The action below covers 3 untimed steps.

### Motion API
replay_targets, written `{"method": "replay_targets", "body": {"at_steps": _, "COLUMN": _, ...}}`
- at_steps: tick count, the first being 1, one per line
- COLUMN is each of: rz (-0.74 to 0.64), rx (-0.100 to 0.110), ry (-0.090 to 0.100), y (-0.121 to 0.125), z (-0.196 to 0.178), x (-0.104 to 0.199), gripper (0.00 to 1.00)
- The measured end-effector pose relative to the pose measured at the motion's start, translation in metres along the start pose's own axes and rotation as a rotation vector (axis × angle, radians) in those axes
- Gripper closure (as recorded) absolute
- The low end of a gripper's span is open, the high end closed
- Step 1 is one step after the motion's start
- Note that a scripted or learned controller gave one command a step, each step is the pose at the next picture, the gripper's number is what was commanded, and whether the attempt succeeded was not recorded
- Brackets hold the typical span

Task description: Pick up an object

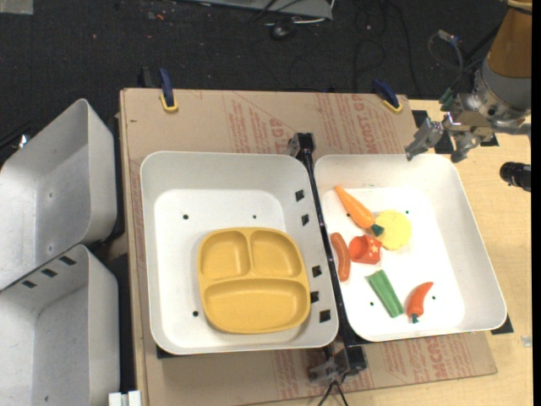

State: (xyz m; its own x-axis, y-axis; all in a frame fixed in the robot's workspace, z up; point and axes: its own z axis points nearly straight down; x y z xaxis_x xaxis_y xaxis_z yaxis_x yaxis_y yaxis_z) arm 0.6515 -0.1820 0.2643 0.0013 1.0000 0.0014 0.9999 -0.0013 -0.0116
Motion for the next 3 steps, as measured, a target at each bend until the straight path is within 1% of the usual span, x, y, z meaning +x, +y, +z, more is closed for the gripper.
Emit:
{"method": "replay_targets", "body": {"at_steps": 1, "rz": -0.002, "rx": -0.012, "ry": -0.003, "y": 0.002, "z": -0.008, "x": 0.001, "gripper": 0.0}}
{"method": "replay_targets", "body": {"at_steps": 2, "rz": 0.0, "rx": -0.009, "ry": -0.001, "y": -0.003, "z": 0.036, "x": 0.0, "gripper": 0.0}}
{"method": "replay_targets", "body": {"at_steps": 3, "rz": -0.001, "rx": -0.009, "ry": -0.002, "y": -0.005, "z": 0.08, "x": 0.004, "gripper": 0.0}}
